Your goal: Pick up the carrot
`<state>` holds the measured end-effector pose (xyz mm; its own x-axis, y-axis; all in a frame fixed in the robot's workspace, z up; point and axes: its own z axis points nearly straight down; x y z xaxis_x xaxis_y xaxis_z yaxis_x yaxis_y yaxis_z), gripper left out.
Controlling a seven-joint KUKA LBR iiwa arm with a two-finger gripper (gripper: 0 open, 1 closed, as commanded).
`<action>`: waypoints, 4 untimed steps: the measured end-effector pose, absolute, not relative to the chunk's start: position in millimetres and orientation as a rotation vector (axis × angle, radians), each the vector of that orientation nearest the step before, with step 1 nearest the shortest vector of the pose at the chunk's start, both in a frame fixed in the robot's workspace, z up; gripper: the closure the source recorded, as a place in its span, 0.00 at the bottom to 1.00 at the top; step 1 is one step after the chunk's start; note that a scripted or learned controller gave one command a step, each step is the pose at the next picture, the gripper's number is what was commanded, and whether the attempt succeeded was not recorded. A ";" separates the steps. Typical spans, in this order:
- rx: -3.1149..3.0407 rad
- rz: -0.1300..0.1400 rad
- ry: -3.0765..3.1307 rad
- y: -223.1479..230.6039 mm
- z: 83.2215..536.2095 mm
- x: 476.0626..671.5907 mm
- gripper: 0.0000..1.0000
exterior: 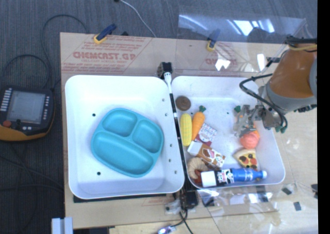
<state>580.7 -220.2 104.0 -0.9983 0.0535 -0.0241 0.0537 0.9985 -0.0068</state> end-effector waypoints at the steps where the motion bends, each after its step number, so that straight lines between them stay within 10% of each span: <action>1: 0.081 -0.017 3.113 -219.4 113.9 582.1 1.00; 2: 0.550 -0.002 3.075 -144.7 92.6 606.8 1.00; 3: 0.550 -0.003 3.078 -144.6 90.8 605.9 0.00; 4: 1.374 -0.006 2.807 -110.3 90.3 638.3 0.00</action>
